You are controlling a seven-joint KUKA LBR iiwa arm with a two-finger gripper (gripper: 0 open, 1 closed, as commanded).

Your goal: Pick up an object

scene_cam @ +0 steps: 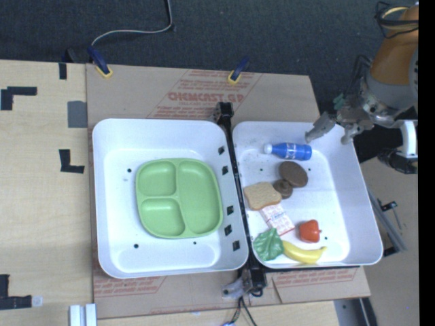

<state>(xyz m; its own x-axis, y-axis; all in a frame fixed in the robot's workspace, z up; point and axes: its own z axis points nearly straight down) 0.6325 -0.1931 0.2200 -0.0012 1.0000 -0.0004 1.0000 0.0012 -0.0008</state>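
Hovering claw (331,129), released, sits just right of the bottle (289,151); you'd grip its light, slippery, rigid midsection crosswise.

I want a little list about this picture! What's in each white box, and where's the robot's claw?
left bin: green divided plate
right bin: blue bottle, brown cookies, bread slice, red-and-white packet, tomato, green leaf, banana
claw: over the right bin's far right corner, beside the bottle, holding nothing
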